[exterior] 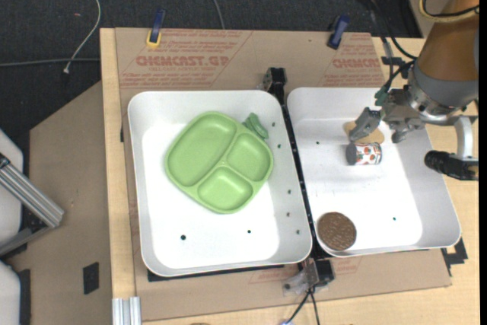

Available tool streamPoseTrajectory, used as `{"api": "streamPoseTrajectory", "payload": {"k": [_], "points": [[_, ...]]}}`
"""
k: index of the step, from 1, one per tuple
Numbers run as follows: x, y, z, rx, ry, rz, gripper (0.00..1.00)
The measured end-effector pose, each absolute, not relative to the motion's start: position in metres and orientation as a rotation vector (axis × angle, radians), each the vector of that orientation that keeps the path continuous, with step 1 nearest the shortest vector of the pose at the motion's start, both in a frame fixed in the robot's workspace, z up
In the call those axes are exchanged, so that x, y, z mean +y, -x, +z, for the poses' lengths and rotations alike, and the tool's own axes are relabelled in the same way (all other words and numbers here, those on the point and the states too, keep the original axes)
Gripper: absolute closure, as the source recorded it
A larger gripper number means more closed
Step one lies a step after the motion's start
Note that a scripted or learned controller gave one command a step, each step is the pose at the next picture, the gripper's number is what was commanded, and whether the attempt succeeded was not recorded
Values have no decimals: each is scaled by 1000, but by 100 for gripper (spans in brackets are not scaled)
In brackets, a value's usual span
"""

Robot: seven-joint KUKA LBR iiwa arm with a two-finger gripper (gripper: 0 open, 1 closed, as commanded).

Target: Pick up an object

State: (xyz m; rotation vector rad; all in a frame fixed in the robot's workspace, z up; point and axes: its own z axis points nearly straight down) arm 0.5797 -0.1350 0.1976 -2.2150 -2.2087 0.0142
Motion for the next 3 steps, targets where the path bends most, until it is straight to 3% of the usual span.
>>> {"api": "streamPoseTrajectory", "payload": {"k": [1, 3], "points": [[-135, -583, 206, -2220, 2220, 0, 0], [-144, -592, 107, -2233, 2234, -6, 0]]}}
